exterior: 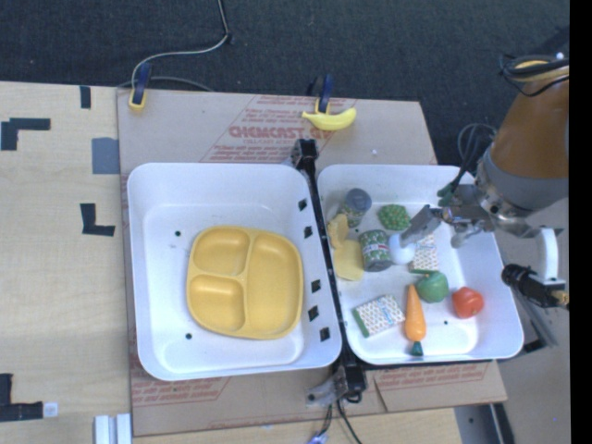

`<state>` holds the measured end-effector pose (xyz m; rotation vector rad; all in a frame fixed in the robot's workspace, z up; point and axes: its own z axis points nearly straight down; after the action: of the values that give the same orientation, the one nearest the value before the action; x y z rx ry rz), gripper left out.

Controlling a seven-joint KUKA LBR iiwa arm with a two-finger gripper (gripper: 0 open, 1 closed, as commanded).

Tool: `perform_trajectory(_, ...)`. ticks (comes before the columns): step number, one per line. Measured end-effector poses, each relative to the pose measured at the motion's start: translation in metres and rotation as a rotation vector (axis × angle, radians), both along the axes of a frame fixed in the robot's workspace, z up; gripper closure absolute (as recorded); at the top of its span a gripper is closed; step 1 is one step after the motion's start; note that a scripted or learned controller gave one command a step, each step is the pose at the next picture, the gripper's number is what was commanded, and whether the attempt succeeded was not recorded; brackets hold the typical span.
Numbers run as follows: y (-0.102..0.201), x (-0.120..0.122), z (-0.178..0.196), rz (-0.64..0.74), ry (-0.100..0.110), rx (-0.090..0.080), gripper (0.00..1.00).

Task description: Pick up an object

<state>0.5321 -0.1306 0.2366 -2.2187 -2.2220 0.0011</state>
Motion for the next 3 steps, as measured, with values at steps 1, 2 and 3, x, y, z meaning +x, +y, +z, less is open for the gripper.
perform_trajectory(1,0.008,0.007,-0.129,-0.001,0.003,0.001,0.0)
perform_trajectory(2,-0.028,0.046,-0.15,0.0,-0.003,0.0,0.0)
perform_trajectory(3,0.0,0.106,-0.151,0.001,-0.006,-0.002,0.0)
